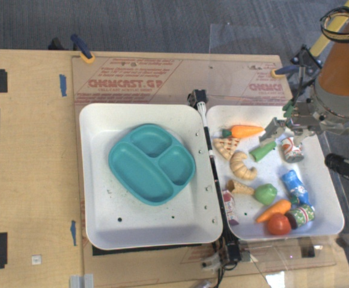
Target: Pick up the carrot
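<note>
I see two carrots in the right bin [333,192]. One carrot [246,131] lies at the far side, just beside a waffle [223,147]; a second carrot [274,210] lies near the front, touching a tomato [278,224] and close to a green pear [265,193]. The gripper [294,123] hangs over the bin's far right, above a small can [292,149] and beside a green cylinder [262,152]. I cannot tell how wide it stands; nothing shows between its parts. A croissant [243,165] lies mid-bin. A blue bottle [295,186] lies to the right. The left bin [102,221] holds a teal divided plate [152,163].
</note>
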You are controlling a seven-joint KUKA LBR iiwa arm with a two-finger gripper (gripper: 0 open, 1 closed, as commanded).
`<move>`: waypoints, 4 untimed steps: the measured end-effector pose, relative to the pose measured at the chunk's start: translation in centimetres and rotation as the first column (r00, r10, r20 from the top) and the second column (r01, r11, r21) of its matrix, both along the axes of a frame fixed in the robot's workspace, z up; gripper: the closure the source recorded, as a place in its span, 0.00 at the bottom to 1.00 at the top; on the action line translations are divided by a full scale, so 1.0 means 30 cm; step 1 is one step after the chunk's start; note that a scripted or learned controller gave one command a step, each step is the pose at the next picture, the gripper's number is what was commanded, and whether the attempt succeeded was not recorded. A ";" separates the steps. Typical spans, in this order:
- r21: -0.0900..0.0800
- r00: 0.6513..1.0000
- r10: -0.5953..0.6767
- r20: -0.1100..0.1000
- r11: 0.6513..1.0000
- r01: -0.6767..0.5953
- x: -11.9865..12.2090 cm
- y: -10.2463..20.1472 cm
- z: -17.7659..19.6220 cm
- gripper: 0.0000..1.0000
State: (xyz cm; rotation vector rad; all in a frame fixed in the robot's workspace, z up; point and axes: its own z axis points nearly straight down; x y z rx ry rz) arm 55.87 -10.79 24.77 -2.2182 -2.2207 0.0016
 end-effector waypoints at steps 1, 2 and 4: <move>0.000 1.000 0.017 -0.005 1.000 -0.017 0.218 0.046 -0.324 0.00; -0.002 0.999 -0.052 0.001 0.999 0.052 0.343 0.020 -0.503 0.00; -0.001 0.942 -0.336 0.008 0.942 0.336 0.230 -0.036 -0.489 1.00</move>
